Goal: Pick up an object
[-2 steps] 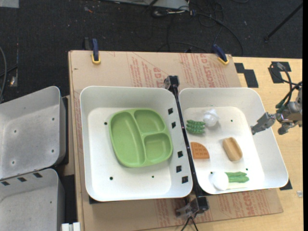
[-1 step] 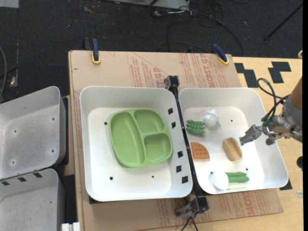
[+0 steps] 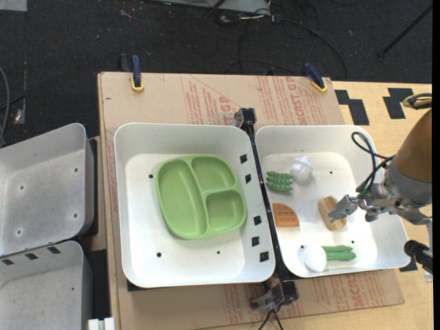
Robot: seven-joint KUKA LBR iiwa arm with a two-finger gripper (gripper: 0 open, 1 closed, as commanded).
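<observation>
We see the gripper (image 3: 342, 212) hovering at the tan block (image 3: 331, 212) in the right bin (image 3: 385, 253), block just to its left (finger spread: we cannot tell).

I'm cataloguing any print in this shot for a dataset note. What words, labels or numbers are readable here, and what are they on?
Red printing on the brown cardboard sheet under the two white bins: it runs upside down and skewed, too blurred to read with confidence.
Green divided plate, tan block, orange waffle-like piece: no text seen.
</observation>
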